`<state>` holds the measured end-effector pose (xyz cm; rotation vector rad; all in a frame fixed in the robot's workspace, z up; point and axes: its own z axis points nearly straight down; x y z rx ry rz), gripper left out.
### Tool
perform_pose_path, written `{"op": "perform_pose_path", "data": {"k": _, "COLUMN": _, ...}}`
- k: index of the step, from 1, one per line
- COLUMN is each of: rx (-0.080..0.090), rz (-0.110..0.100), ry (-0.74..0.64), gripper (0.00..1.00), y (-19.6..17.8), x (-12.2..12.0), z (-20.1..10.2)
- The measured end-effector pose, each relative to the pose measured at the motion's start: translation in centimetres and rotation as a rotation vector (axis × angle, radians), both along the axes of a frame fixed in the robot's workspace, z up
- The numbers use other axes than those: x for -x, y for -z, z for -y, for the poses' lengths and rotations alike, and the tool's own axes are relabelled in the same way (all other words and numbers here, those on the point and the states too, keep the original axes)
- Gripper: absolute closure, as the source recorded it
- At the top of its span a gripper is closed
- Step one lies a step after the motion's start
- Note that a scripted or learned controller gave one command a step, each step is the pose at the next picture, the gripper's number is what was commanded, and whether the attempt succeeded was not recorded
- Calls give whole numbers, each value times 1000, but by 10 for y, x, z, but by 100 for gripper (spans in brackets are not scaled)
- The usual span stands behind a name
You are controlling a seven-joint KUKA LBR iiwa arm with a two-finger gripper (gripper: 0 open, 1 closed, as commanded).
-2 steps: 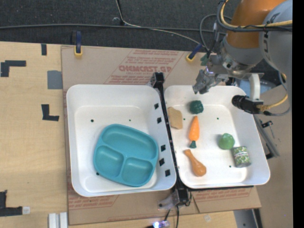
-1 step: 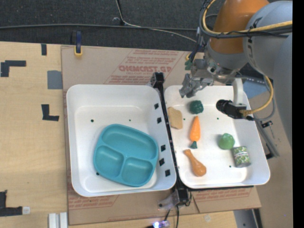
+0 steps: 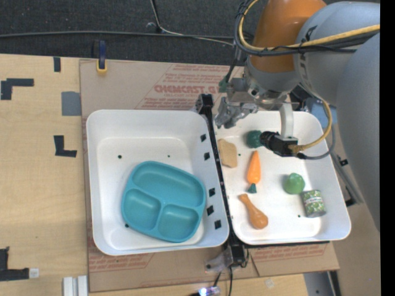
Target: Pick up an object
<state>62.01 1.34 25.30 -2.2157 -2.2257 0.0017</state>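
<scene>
My gripper (image 3: 229,117) hangs over the back left corner of the right bin (image 3: 333,227), above and just behind a tan bread-like piece (image 3: 228,153); nothing shows between its fingers. In the same bin lie an orange carrot (image 3: 253,168), a dark green vegetable (image 3: 253,139), a light green round fruit (image 3: 294,182), a green can (image 3: 313,203) and an orange drumstick-shaped piece (image 3: 254,211). The arm's orange band (image 3: 285,20) rises above the bin's back.
The left bin (image 3: 102,134) holds a teal divided plate (image 3: 163,200). A black divider with clips (image 3: 214,165) runs between the bins. Cardboard lies under both bins; cables cross the dark back area.
</scene>
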Motion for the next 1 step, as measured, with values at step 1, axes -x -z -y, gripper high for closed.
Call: {"op": "perform_pose_path", "data": {"k": 1, "rx": 1, "rz": -1, "ry": 0, "gripper": 100, "y": 18, "x": -3, "z": -57}}
